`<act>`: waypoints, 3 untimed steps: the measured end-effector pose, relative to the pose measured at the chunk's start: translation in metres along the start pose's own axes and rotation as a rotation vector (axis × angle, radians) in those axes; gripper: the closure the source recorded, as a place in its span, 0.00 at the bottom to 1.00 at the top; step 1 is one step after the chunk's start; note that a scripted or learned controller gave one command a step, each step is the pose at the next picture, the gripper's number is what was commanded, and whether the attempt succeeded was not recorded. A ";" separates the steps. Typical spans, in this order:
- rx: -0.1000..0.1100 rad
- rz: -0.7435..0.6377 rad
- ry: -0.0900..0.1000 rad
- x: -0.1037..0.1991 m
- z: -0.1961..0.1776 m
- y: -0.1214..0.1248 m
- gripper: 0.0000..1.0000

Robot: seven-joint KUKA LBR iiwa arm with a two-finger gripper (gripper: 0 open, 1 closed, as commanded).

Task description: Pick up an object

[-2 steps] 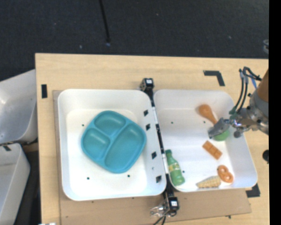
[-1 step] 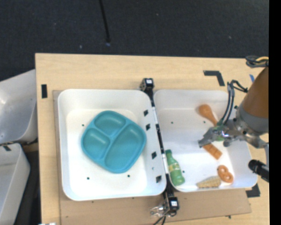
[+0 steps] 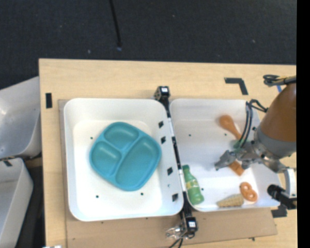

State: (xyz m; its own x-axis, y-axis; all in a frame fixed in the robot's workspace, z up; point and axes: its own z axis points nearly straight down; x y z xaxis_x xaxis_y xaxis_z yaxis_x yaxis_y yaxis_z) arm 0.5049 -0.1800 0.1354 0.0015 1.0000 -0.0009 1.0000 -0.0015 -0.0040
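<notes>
Arm reaches in from the right; gripper [image 3: 232, 160] low over the right bin [image 3: 206, 112], jaws spread wide, nothing between them. A small orange piece [image 3: 237, 168] lies just beneath, touching or nearly so; likely the target. Step looks like descent before closing; next move calls for centring on the piece, then closing. Orange spoon-like item [image 3: 229, 124] near behind. Green bottle [image 3: 192, 186] hugs the left wall; orange pretzel [image 3: 248, 191] and tan wedge [image 3: 230, 201] crowd the front rim. Middle floor open. Left bin [image 3: 72, 190] carries a blue divided tray [image 3: 125, 155].

Robot lab, bench [image 3: 119, 79], white bins [image 3: 72, 190]
</notes>
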 end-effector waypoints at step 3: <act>-0.012 0.005 -0.002 -0.013 -0.034 0.004 1.00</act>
State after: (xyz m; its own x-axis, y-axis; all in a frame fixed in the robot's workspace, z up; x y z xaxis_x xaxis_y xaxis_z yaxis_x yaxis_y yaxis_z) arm 0.5090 -0.1931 0.1694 0.0067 1.0000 -0.0033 0.9999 -0.0066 0.0077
